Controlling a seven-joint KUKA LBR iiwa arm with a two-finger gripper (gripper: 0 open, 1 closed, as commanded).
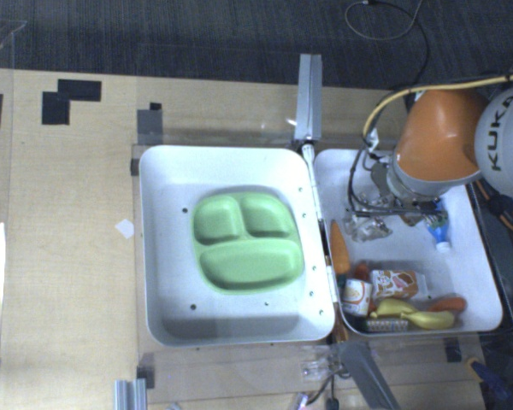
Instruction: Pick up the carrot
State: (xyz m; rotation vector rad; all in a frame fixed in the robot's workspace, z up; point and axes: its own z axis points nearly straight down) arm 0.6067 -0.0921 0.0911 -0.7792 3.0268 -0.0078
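end effector [369, 226]: over the right bin [487, 254]; whether open or closed, cannot tell. carrot [339, 250]: just left of and below it, lengthwise along the bin's left wall. likely light, stiff, smooth; best gripped across mid-length, wall crowding.

Two shallow white bins were set side by side on a pale wooden bench [60, 254]. In the left bin [158, 229] a green divided plate [244, 239] was laid, with two smaller compartments toward the far side and one long compartment toward the near side. Along the near wall of the right bin [487, 306] several items were crowded together: a small printed packet [398, 282], a yellow banana [415, 319] and a white can [354, 295]. Farther right, a small blue-and-white item [440, 229] was seen. Black markings [68, 99] were printed on the bench at the far left, and a dark cable [385, 15] was looped on the grey carpet behind.
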